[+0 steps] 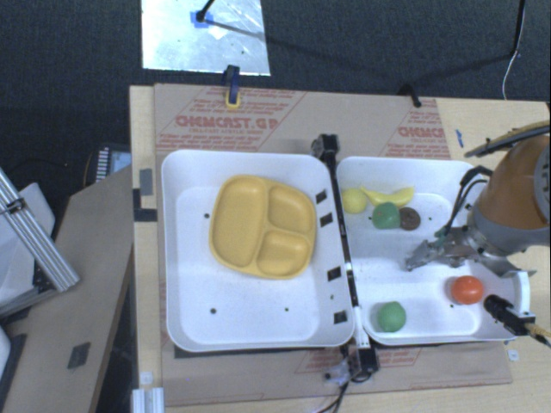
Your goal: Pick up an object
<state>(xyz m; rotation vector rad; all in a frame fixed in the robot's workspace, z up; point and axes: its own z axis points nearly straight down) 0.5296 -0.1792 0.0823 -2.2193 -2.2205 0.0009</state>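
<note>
In the left bin a yellow divided tray is laid flat near the middle, well apart from everything the task seems to concern. Across the divider, in the right bin, a yellow ball and a yellow banana-like piece are found near the far wall, with a green ball and a brown ball just beside them. A second green ball is set alone near the front wall. Further right, the gripper is held low over the bin floor, between the brown ball and an orange ball. Nothing is seen between its fingers, and whether they are parted cannot be told. The orange ball, nearest the arm, is judged the likeliest target.
</note>
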